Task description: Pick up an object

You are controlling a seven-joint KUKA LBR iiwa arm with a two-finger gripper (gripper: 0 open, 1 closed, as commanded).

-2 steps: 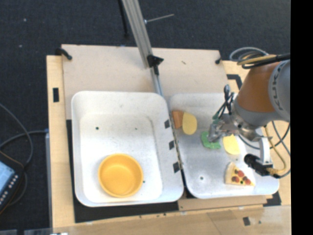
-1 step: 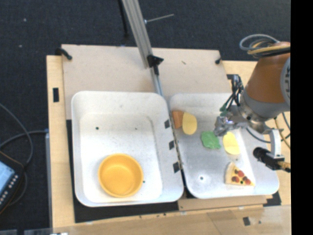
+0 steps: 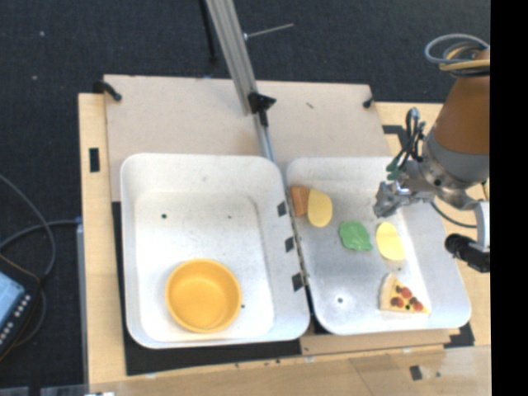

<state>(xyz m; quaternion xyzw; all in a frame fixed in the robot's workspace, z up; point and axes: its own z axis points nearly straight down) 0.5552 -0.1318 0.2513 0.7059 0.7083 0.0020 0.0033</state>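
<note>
From the fixed camera above the worktop, the jaws (image 3: 388, 198) hang over the right bin (image 3: 445, 304), and I cannot tell whether they are open or closed. The nearest thing to pick up is the yellow oval piece (image 3: 390, 242), just below them toward the near edge, its long axis running roughly up and down the view. Counted: one green piece (image 3: 355, 237), one pizza slice (image 3: 402, 296), one yellow-and-brown piece (image 3: 313, 207). The left bin (image 3: 140, 180) holds one yellow bowl (image 3: 203, 294).
</note>
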